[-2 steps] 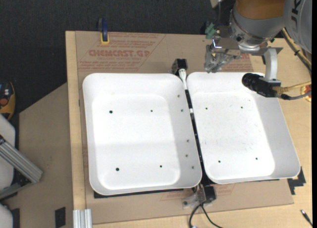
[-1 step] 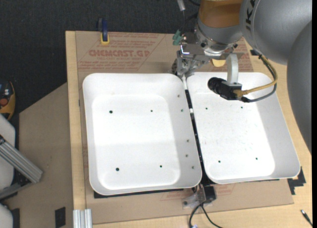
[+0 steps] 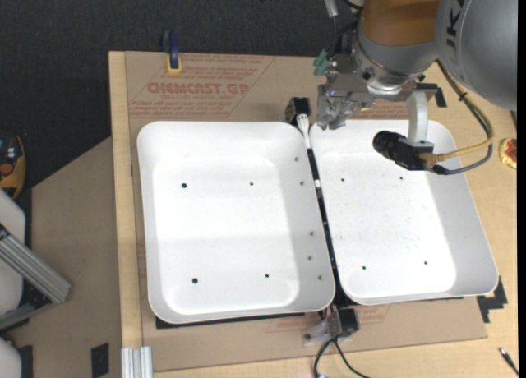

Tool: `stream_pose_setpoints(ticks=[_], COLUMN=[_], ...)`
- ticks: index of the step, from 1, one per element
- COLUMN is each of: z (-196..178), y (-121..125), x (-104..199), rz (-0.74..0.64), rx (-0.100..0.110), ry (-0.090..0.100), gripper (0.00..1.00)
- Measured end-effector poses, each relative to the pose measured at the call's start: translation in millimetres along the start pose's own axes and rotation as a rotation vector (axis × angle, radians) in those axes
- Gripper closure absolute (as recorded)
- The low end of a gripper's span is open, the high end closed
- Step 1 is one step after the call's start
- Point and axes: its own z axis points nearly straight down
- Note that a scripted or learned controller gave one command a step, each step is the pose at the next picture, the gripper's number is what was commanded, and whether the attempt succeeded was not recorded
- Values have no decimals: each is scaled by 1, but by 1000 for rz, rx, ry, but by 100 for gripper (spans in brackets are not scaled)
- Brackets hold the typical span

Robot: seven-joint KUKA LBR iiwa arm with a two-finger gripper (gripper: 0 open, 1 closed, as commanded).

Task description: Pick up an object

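While the arm (image 3: 460,15) is reaching in from the right, its gripper (image 3: 335,113) is hanging over the far rim of the right bin (image 3: 411,237), close to the seam where that bin is meeting the left bin (image 3: 222,220). Whether the gripper is spread or pressed together cannot be told, since the metal parts are blurring into each other there. A small black camera-like unit (image 3: 401,149) is sticking out from the wrist on a white bracket, sitting over the far part of the right bin, with a cable (image 3: 468,159) trailing from it toward the right. No loose object for picking can be made out in the right bin; its floor is showing a few dark dots and faint specks.

Both bins are lying side by side on a brown cardboard sheet (image 3: 205,89) with red lettering, which is covering the counter (image 3: 82,204). A blue and yellow clamp (image 3: 172,50) is gripping the sheet's far edge, well left of the right bin. Beyond the sheet, dark carpet-like flooring (image 3: 82,6) is filling the background.
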Motion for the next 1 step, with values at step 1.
stream_pose_setpoints(ticks=[1], z=[-207], y=[8], x=[52], rz=[-7], rx=[-25], ry=[4], gripper=[100])
